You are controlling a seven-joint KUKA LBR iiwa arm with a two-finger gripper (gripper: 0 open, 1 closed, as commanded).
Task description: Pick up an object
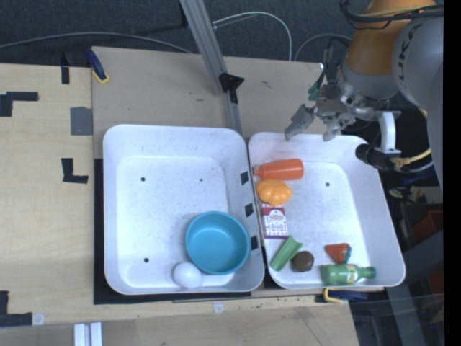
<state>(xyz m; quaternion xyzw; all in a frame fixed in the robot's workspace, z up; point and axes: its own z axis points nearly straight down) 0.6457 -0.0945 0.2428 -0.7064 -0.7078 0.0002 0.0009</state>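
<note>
We judge the task barely begun: the gripper (312,130) hangs above the far rim of the right bin (366,193), fingers spread wide with nothing between them, and every object lies loose on the bin floors. All of the pick is left, as we read it: choosing a target, coming down over it, closing, lifting. The candidates sit mostly along the right bin's left wall. Nearest the gripper is the carrot (279,169), lying crosswise, and just below it, touching or nearly so, an orange fruit (274,192). Below that lies a small carton (274,220), flat, tight against the wall. At the near end we note a green wedge (286,253) beside a dark ball (302,261), a red piece (338,251), and a green bottle (346,273) on its side along the near rim. The left bin (166,171) holds a blue bowl (217,241) with a white ball (187,274) touching its near edge. In the way: the carrot, fruit and carton crowd the dividing wall, so we expect little room for a finger on that side. The bottle hugs the rim likewise. The red piece stands clearer. A slanting metal post (209,38) crosses the far bench, well apart from the gripper.
</note>
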